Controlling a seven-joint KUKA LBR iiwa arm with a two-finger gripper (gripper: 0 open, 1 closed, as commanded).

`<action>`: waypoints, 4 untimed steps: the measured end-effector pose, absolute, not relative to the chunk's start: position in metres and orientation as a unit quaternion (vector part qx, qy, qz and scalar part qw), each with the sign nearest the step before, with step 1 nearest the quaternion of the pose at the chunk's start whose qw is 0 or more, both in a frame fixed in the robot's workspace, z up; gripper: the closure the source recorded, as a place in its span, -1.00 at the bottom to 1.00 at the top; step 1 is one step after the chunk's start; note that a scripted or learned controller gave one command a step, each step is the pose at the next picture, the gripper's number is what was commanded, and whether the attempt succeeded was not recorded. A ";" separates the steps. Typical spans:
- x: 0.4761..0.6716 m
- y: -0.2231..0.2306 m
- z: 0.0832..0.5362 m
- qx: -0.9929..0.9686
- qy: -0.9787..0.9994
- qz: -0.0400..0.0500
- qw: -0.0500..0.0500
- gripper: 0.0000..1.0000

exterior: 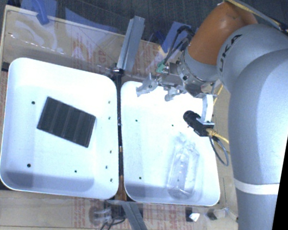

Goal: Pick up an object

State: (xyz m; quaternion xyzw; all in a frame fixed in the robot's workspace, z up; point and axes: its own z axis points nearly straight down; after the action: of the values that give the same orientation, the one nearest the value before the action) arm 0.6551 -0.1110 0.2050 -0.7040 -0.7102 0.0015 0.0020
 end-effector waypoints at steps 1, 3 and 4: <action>0.657 -0.157 0.308 -0.805 -0.593 0.000 0.000 -1.00; 0.657 -0.183 0.443 -0.783 -0.622 0.000 -0.001 1.00; 0.655 -0.120 0.323 -0.845 -0.535 0.002 0.002 1.00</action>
State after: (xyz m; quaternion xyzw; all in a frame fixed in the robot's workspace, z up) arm 0.6548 -0.1196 0.3235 -0.8446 -0.5354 0.0020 0.0019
